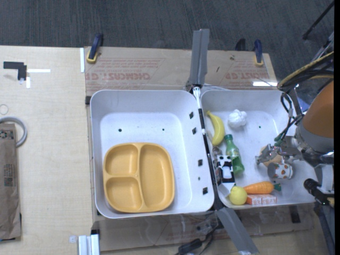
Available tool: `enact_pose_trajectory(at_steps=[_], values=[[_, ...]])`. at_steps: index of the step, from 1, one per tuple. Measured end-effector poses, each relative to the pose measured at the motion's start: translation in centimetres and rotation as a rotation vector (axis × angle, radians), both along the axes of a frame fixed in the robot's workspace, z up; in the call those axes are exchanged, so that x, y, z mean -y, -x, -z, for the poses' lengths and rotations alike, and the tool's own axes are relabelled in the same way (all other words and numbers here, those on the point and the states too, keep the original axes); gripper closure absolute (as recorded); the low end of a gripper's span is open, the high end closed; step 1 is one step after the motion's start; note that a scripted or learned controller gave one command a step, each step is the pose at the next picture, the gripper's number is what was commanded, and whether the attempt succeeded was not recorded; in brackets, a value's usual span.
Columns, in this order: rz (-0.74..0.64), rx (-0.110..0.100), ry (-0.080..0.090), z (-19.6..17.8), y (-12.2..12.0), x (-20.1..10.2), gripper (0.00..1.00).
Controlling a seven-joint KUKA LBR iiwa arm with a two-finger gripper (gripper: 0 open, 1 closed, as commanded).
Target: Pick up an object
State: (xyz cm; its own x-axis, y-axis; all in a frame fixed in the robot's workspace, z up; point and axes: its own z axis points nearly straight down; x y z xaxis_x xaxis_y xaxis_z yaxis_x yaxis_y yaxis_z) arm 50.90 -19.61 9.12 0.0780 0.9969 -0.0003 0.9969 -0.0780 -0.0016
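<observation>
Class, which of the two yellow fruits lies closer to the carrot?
The lemon, touching the carrot at the right bin's near edge; the banana lies farther back.

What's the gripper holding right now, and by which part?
Cannot be told. The gripper sits low in the right bin, right over a small spotted toy, but the view does not show the toy between its fingers.

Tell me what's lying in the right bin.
In the right bin: a banana, white crumpled ball, green bottle, black-and-white item, lemon, carrot, red box. The gripper covers part of a small spotted object.
</observation>
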Motion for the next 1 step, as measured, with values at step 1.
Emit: enact_pose_trajectory(at_steps=[1], values=[[0.0,0.0,0.0,0.0,0.0,0.0,0.0]])
